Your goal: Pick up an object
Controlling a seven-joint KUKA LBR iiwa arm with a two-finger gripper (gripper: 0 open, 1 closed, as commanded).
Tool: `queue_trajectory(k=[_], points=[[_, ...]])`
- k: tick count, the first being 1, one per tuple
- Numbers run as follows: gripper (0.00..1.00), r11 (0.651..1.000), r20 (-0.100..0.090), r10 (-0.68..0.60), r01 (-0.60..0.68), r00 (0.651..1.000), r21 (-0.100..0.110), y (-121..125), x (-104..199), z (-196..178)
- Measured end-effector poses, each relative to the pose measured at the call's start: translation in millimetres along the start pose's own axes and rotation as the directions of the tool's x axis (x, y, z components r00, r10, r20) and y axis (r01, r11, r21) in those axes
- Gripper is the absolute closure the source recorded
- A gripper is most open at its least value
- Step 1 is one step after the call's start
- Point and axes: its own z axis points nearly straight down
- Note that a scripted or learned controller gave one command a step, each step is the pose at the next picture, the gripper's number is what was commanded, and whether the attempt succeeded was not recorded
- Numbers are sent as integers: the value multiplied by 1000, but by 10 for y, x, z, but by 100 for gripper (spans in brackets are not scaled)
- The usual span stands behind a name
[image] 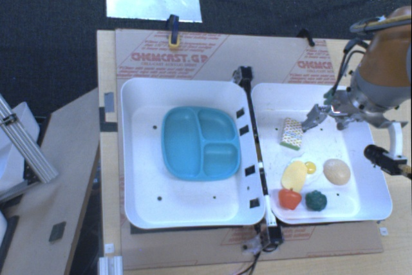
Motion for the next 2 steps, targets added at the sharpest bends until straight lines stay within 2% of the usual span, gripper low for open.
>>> queue_trajectory(k=[2], points=[[0, 1000, 0, 2, -2, 1000, -2, 79, -110, 1152]])
